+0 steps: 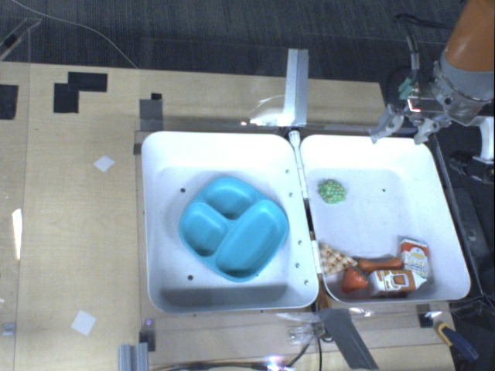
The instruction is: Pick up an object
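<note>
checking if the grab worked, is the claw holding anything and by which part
Nothing is held. The claw hangs open above the far rim of the right bin with nothing between its fingers; the green ball and the cartons lie in the bin.

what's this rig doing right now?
A KUKA arm is set to pick an object from two white bins. Its gripper hovers over the far rim of the right bin, jaws open, holding nothing. That bin holds a green ball near the middle and a cluster of toy food items along the near edge. The left bin holds a blue divided tray. No grasp yet.
</note>
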Controlling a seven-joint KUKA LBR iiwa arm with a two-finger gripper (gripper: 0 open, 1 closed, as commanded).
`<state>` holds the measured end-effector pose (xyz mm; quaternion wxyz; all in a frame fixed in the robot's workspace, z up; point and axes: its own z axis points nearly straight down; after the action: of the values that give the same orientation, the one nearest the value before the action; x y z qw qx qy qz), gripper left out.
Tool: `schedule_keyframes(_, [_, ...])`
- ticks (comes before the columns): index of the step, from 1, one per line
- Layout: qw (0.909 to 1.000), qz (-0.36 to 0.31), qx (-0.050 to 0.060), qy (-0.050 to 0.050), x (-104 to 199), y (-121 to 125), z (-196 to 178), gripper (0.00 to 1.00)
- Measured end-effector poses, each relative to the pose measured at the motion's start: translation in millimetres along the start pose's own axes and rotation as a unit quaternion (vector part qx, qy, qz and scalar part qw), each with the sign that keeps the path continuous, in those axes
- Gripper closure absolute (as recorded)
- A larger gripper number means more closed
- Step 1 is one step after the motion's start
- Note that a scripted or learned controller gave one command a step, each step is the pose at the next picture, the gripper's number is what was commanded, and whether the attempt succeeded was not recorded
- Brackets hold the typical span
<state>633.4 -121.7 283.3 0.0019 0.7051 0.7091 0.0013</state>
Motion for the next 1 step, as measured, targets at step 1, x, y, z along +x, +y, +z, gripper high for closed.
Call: schedule_keyframes(1, [0.9853,0.171,0.001,0.000,-39.1,-48.6,106.0,0.00])
